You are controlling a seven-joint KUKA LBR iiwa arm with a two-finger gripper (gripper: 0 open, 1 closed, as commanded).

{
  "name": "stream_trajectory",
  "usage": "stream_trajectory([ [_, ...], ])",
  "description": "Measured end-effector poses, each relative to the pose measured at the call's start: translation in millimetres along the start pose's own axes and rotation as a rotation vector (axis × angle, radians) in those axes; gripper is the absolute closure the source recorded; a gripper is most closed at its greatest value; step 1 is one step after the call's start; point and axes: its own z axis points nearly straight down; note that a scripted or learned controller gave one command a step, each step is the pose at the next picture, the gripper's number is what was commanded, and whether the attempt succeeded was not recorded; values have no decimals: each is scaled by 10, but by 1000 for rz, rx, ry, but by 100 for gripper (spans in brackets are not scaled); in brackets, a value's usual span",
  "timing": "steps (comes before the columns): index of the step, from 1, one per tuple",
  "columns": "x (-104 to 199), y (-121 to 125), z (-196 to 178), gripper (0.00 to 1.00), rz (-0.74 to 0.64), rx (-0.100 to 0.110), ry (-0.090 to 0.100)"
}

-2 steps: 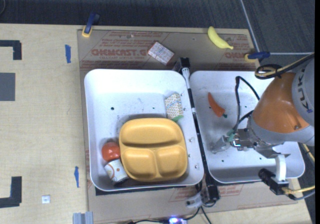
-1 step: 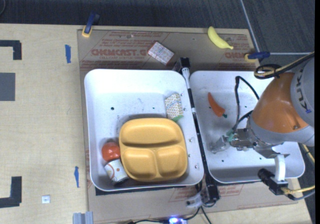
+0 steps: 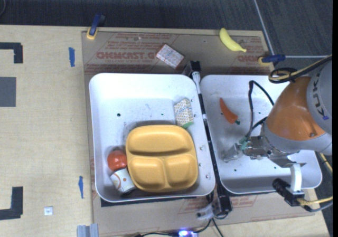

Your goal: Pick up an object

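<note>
My gripper (image 3: 231, 152) hangs low over the floor of the right bin (image 3: 296, 180), near its left-middle part, with nothing visibly in it. An orange carrot (image 3: 227, 110) lies in that bin, up and to the left of the gripper and apart from it. The left bin (image 3: 105, 125) holds a large yellow divided tray (image 3: 160, 157), a red-orange ball (image 3: 116, 159) and a small white-and-orange can (image 3: 122, 180) at the tray's left side. A small patterned packet (image 3: 183, 111) lies above the tray's right corner.
The grey and orange arm (image 3: 296, 120) covers the right side of the right bin, with black cables looping above it. On the cardboard behind the bins lie a yellow banana (image 3: 231, 40) and a small checked box (image 3: 169, 55). Blue clamps (image 3: 95, 25) hold the cardboard's edges.
</note>
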Motion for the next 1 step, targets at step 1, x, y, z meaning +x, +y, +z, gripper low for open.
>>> stream_trajectory([
  [1, -50, -1, -1, 0, -1, 0, 1],
])
